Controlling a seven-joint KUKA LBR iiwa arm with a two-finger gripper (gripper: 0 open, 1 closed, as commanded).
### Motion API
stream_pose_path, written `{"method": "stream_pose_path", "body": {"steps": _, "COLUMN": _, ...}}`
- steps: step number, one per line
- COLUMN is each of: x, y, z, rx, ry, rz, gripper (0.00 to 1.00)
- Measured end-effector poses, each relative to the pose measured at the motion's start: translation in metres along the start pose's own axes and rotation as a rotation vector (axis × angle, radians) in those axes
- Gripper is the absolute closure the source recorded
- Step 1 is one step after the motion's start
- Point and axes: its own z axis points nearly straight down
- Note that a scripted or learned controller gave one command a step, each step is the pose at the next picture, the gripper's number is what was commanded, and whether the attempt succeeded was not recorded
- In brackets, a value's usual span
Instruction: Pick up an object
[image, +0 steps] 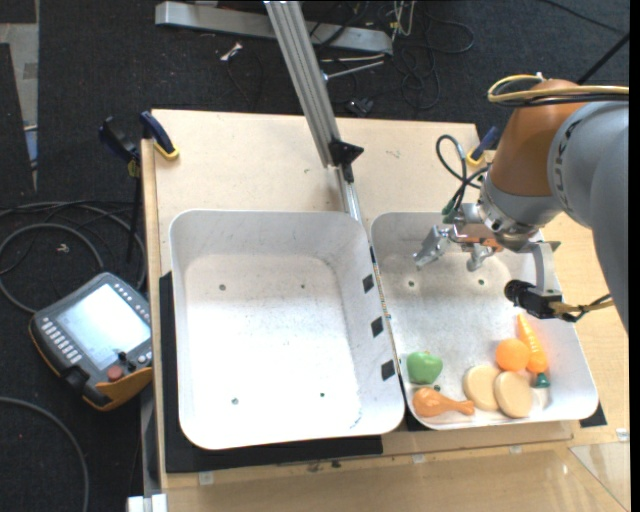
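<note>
Jaws (455, 250): apart, holding nothing, over right bin's (400, 235) bare far end.
Toys (480, 385): clustered at bin's near edge, well apart from jaws.
Risk: closing on air; crowded pieces slipping aside.

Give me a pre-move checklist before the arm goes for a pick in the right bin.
1. Two-finger gripper open: ok, fingers spread, nothing between them.
2. Gripper over the shallow white right bin: ok, above its far part.
3. Gripper above a target: not ok, the toys lie at the near edge.
4. Targets present: ok, green rounded toy, orange drumstick-shaped toy, two beige oval slices, orange ball, orange carrot.
5. Isolated target: ok for the green toy; ball, carrot and slices are bunched.
6. Height above bin floor: cannot tell.
</note>
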Motion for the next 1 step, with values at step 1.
{"method": "stream_pose_path", "body": {"steps": 1, "x": 0.0006, "y": -0.0005, "z": 0.0489, "rx": -0.003, "ry": 0.0, "rz": -0.001, "gripper": 0.0}}
